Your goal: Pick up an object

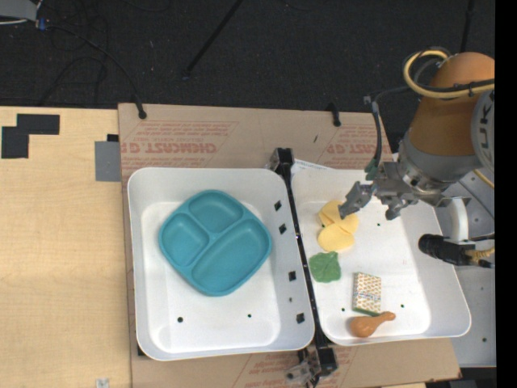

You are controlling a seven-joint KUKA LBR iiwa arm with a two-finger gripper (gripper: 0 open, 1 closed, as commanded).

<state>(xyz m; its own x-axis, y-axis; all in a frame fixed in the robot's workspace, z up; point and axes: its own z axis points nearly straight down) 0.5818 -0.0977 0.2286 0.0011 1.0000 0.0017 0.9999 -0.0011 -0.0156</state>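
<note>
Two bins: left bin (149,217) holds a teal plate (215,242); right bin (432,293) holds yellow pieces (337,225), green piece (325,267), packet (367,292), orange drumstick (368,324). Gripper (372,201), spread open and holding nothing, hangs just right of the yellow pieces. Step in hand, likely: approach; next calls for lowering over one piece and closing.

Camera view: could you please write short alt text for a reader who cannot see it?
A grey robot arm's open gripper hovers above yellow pieces in the right bin, beside a green piece, small box and orange piece. The left bin holds a teal divided plate.
</note>
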